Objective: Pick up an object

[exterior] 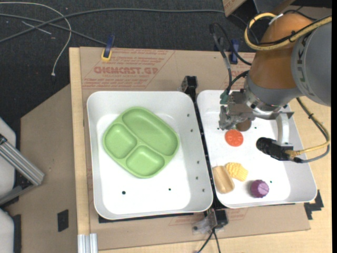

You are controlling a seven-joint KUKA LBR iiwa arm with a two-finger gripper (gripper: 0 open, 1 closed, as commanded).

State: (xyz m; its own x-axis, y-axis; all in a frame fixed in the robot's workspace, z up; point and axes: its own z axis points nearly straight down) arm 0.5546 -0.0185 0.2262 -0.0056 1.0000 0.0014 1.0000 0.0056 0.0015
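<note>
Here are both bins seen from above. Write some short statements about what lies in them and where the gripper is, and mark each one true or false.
1. The green plate lies in the left bin. True.
2. The purple toy lies on the green plate. False: it lies in the right bin.
3. The gripper is over the right bin, next to the red-orange toy. True.
4. The yellow corn lies on the bench outside the bins. False: it lies in the right bin, beside a tan toy.

bright, even overhead light | soft shadows (faint) | mild glare on white bins point(158, 204) | focus sharp
</note>
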